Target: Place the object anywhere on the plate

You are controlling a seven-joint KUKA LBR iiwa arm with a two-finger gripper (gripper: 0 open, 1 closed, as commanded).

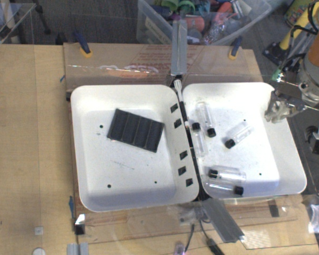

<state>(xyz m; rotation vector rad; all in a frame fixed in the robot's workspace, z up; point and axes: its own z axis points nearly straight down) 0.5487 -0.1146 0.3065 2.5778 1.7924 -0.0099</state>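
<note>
A dark ribbed rectangular plate [135, 130] lies flat in the left bin [90, 190], slightly turned, toward the bin's back. Several clear vials with black caps lie in the right bin [287, 163]: one [203, 116] near the divider, one [239, 133] at the middle, and two [227, 172] side by side at the front. My gripper [278, 110] hangs over the right bin's back right corner, above the rim, apart from all the vials. Nothing shows in its grasp.
A clear tub of coloured toys [202, 7] stands behind the bins. A grey bar [178, 47] runs back from the divider between the bins. Cables and yellow gear [303, 20] sit at the far right behind the arm.
</note>
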